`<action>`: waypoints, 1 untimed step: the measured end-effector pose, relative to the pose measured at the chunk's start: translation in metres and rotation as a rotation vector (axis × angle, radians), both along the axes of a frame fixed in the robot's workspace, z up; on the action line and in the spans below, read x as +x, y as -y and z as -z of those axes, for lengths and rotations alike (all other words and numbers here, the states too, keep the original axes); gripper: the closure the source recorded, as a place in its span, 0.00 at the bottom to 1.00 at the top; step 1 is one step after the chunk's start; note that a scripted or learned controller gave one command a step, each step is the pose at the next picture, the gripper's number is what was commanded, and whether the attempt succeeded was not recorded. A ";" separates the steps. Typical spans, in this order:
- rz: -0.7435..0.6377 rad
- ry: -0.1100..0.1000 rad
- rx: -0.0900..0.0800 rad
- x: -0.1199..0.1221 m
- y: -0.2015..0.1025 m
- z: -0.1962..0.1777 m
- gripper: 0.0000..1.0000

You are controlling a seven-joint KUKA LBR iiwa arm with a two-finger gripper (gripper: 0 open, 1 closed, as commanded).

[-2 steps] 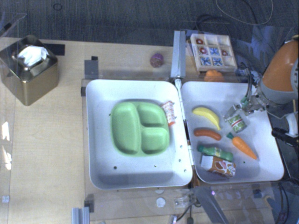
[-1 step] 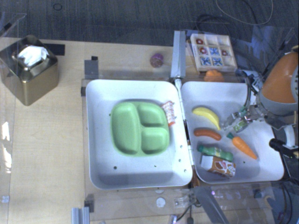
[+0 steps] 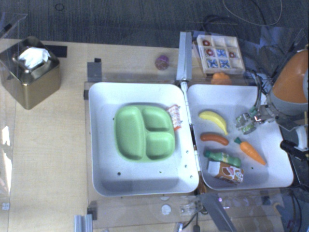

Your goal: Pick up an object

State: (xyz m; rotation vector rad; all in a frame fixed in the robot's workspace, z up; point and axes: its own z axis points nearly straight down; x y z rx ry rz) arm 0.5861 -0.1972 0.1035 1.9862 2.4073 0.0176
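In the right bin (image 3: 270,178) lie a yellow banana (image 3: 214,120), a red-brown sausage (image 3: 214,138), an orange carrot (image 3: 251,151), a green packet (image 3: 222,157) and a brown-and-white pouch (image 3: 225,171). My gripper (image 3: 247,120) hangs over the right bin's upper right part, just right of the banana and above the carrot's green end. Nothing shows between its fingers. The arm with its orange band (image 3: 292,83) comes in from the right edge.
The left bin (image 3: 101,178) holds a green divided tray (image 3: 145,131) with a small red-and-white wrapper (image 3: 174,116) at its right rim. Behind the bins stand a tic-tac-toe board (image 3: 220,53), a small purple ball (image 3: 162,62) and a gold box (image 3: 30,77).
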 end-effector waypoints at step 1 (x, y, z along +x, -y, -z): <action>0.337 -0.014 0.009 0.025 -0.087 -0.083 1.00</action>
